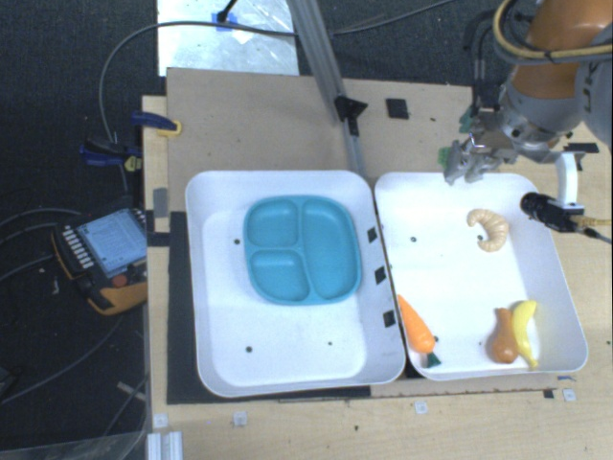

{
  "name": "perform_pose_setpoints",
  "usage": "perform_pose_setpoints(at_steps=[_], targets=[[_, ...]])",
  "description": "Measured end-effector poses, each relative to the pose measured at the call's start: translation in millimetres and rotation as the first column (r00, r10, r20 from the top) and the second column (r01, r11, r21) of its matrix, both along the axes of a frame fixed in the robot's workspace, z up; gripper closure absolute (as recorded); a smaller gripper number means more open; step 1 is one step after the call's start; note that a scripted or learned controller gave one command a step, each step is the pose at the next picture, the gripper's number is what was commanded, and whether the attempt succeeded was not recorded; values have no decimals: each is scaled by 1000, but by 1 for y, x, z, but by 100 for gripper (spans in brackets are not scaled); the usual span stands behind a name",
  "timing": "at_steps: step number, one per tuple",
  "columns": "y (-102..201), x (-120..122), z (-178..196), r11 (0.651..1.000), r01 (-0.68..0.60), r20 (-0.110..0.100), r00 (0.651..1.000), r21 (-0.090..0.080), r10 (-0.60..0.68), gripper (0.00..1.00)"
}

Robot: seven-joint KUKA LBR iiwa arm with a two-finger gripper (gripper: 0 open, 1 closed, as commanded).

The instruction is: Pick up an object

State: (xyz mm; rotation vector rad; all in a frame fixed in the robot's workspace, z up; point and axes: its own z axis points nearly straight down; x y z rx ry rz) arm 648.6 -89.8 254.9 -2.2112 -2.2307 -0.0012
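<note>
Nearest the lens, a carrot (416, 322) lies against the right bin's (450, 257) near-left wall, with a yellow banana (526, 330) touching a brown pear-shaped piece (503, 339) in the near-right corner and a pale croissant (490, 229) farther back. Poised over that bin's far rim, the jaws (468, 165) grip nothing; how far they are parted cannot be told. No writing is legible. A blue divided plate (302, 248) sits in the left bin (287, 353) on the tan worktop (259, 123), above dark carpet.
</note>
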Motion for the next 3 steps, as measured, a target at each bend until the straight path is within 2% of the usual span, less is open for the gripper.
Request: perform_pose_setpoints(at_steps=[1, 2, 3], targets=[[57, -5, -14, 1000, -1, 1, 1000, 0, 1, 100], [113, -10, -8, 1000, -2, 1, 1000, 1, 2, 100], [155, -23, -11, 1000, -1, 0, 1000, 1, 1, 100]])
